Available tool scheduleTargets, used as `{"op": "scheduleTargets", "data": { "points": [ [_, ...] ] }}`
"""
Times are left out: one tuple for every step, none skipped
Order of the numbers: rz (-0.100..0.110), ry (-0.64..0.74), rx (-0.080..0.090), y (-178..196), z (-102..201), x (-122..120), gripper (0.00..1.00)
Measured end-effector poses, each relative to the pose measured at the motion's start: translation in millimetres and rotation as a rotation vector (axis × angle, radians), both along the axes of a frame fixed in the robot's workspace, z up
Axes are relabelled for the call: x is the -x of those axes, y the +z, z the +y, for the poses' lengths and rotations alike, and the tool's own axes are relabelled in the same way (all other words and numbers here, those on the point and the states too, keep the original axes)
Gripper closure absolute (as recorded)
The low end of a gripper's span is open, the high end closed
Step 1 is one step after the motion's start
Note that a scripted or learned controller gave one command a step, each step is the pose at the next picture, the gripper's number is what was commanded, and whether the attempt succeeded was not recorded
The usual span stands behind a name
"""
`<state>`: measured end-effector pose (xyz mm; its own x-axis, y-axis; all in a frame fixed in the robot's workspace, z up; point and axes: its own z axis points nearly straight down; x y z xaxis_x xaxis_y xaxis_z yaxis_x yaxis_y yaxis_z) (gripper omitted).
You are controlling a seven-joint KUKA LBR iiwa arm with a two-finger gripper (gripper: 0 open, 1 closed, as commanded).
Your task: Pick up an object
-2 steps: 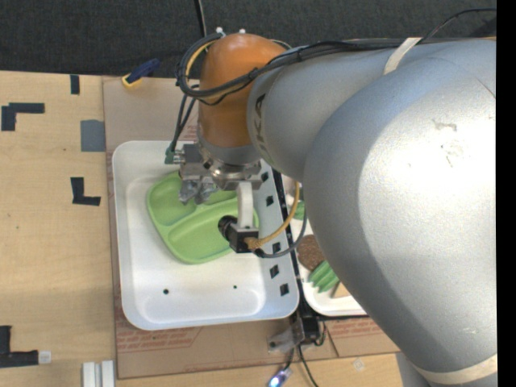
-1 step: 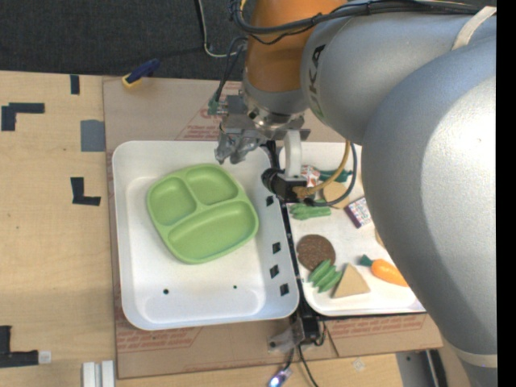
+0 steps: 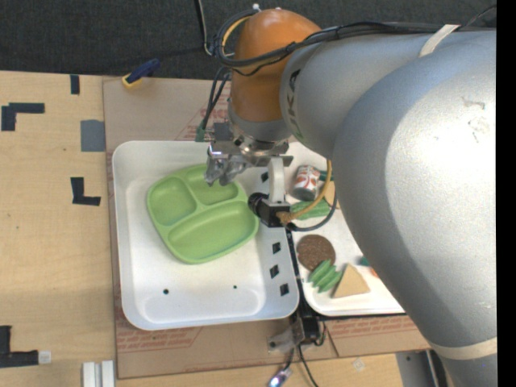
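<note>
A green divided plate (image 3: 201,216) lies tilted in the left white bin (image 3: 137,240). My gripper (image 3: 222,168) hangs over the plate's far right rim, under the orange band of the arm. Its metal fingertips point down at the upper compartment of the plate. Nothing shows between them. The right bin (image 3: 379,301) holds a small red and white can (image 3: 305,181), a brown round cookie (image 3: 315,251), green bean pods (image 3: 324,274) and a tan wedge (image 3: 352,282).
The grey arm covers most of the right bin and the view's right side. A black strip with white marks (image 3: 276,252) runs between the bins. A blue and yellow clip (image 3: 141,71) lies on the bench at the back.
</note>
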<state>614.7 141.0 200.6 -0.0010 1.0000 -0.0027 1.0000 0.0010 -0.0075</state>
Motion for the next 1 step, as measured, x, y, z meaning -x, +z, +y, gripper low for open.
{"op": "scheduleTargets", "data": {
  "points": [
    [-0.01, -0.001, -0.002, 57.4, -26.8, -24.9, 1.0]
  ]
}}
